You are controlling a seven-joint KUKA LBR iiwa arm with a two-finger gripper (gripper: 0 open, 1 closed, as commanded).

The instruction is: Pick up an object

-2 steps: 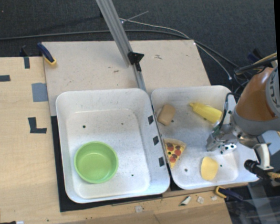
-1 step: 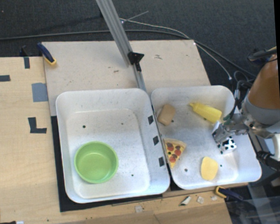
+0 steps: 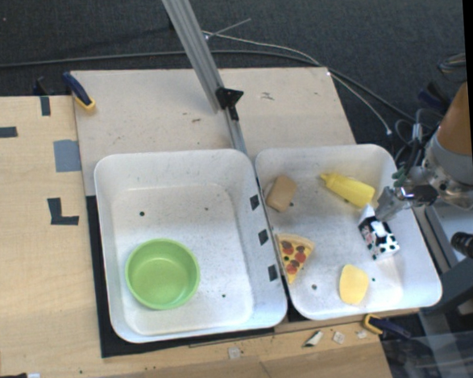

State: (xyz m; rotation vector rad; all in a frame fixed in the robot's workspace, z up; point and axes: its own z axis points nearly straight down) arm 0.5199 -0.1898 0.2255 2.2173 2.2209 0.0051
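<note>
While the gripper (image 3: 381,206) hangs at the right bin's (image 3: 405,293) right edge, whether it is open or closed cannot be told, and nothing is visibly held. Just below it lies a black-and-white toy (image 3: 378,238), with a yellow mustard bottle (image 3: 348,188) near the far edge, a pizza slice (image 3: 294,254), a brown block (image 3: 280,193) and a yellow piece (image 3: 353,285). A green bowl (image 3: 162,273) sits in the left bin's (image 3: 170,168) near-left corner.

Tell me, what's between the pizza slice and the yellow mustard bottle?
Just bare white bin floor in the camera view. The pizza slice sits low, the mustard bottle higher; the brown block lies off to the side.
</note>
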